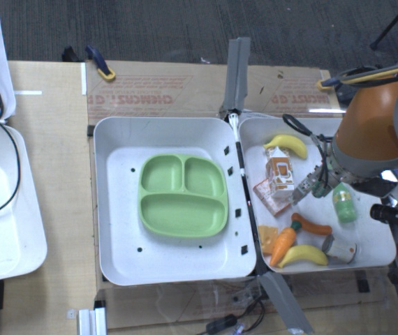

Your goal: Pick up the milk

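Gripper [309,185] hangs low in the right bin [366,257], at about 3 o'clock from the bin divider, under the orange-banded wrist [370,128] that comes in from the 3 o'clock side. Finger opening: cannot tell, the tips blur against clutter; nothing visibly held.

Milk carton [281,173], white with orange-brown print, lies in the upper middle of the right bin, just beside the gripper at its 9 to 10 o'clock. Its long axis runs roughly 12 to 6, tilted a little. It looks close enough to touch the fingertips, but contact is unclear.

Neighbours: a banana [288,144] at the carton's 12 o'clock, a reddish wrapped packet [270,195] against its 7 o'clock edge, possibly partly under it. Green bottle [343,206] sits at the gripper's 4 o'clock. Toy carrot [283,245], a second banana [305,255] and a red-orange chili-like piece [312,225] lie toward 6 o'clock.

Left bin [112,187] holds a green divided plate [183,195], well apart from the work.

Judgement: the grasp is not made. The coming move turns on a short shift toward 9 to 10 o'clock, so the fingers straddle the carton across its short side; the packet beside it could get pinched along.
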Robot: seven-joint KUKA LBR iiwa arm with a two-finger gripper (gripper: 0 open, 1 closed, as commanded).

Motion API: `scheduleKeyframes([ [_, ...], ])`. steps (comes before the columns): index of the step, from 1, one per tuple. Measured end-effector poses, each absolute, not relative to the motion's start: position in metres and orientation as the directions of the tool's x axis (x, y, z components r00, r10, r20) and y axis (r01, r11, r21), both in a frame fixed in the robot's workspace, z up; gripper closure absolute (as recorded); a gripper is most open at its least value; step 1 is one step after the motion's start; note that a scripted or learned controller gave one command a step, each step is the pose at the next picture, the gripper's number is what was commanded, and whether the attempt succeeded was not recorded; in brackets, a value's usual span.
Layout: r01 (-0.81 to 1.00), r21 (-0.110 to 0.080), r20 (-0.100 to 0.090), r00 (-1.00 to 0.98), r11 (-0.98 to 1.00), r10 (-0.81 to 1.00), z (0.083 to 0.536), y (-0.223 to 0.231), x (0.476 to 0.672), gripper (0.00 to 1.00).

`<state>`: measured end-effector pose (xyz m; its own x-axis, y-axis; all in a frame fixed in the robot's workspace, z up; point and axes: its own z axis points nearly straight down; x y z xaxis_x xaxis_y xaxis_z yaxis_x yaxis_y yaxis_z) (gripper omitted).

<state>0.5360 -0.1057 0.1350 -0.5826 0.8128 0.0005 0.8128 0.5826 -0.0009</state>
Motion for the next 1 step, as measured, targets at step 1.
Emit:
scheduleKeyframes([
  [1,0.794,-0.001,0.0,-0.608,0.608,0.794,0.1977,-0.0307,0.4849,1.0],
])
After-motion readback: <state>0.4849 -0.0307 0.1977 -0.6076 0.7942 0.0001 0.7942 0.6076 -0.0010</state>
